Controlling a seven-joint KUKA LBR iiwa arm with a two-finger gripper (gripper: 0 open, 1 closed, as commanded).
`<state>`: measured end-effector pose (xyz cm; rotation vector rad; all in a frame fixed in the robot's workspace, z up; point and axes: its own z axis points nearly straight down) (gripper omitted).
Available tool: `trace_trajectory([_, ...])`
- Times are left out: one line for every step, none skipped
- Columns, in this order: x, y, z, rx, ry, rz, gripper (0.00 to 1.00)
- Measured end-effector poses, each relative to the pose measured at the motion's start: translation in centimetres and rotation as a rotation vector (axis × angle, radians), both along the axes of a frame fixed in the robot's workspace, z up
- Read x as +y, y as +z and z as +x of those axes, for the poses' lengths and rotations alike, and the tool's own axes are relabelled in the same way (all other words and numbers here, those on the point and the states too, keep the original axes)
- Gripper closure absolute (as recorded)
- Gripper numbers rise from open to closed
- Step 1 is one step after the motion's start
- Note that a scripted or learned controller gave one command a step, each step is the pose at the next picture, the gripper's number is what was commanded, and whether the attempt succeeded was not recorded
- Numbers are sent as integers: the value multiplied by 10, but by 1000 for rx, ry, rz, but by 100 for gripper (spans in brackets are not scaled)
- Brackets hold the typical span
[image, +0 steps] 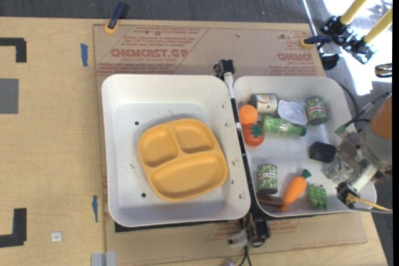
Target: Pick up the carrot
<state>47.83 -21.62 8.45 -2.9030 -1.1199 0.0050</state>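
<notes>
On the cardboard-topped bench (56, 134), the carrot (294, 190) lies tilted near the right bin's (293, 152) front wall, between a green can (267, 177) and a green toy (318, 196). It looks light, stiff and slick, so I'd grip the thick orange middle. The gripper (346, 165) hovers just beside it; I cannot tell whether it is apart or together.

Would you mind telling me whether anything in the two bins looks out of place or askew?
Nothing looks spilled or damaged. The yellow divided plate sits turned at an angle in the left bin, and in the right bin the green bottle lies on its side. The carrot lies slantwise near the front wall.
</notes>
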Motion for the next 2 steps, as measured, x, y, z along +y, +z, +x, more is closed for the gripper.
trace_trajectory([4, 0, 0, -14, 257, -19, 100])
trace_trajectory([86, 21, 3, -12, 12, -25, 100])
